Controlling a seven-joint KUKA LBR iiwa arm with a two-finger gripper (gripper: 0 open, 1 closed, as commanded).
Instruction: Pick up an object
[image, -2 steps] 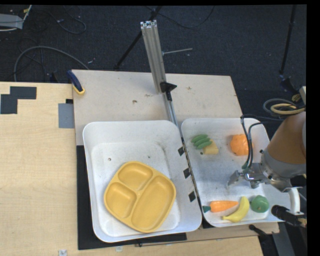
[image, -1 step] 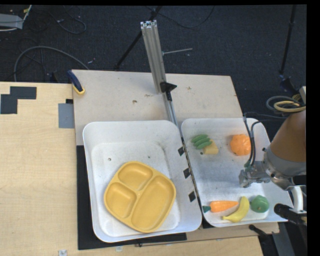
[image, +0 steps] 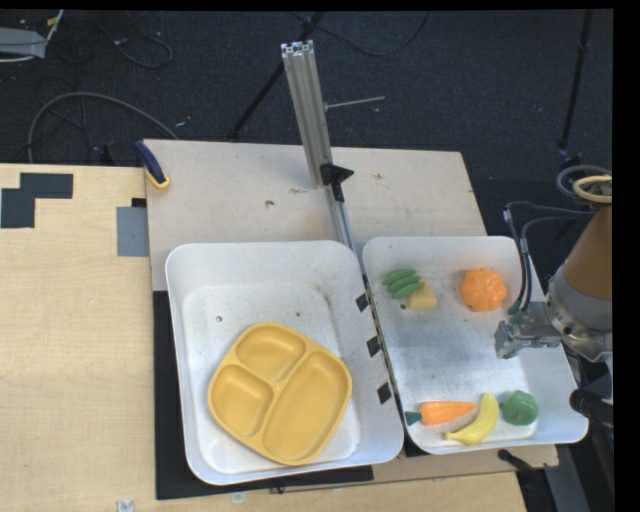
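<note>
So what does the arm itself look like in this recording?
The arm is grey, with an orange band above the wrist. Its gripper is a small grey metal assembly. Dark cables loop beside the wrist.

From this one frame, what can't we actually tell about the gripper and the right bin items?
- gripper: small and blurred in the camera view; open or shut cannot be told, nor its height above the right bin.
- green object: too small to identify; partly behind the banana.
- green and yellow piece: too blurred to name.
- arm: cut off by the right edge.
</note>
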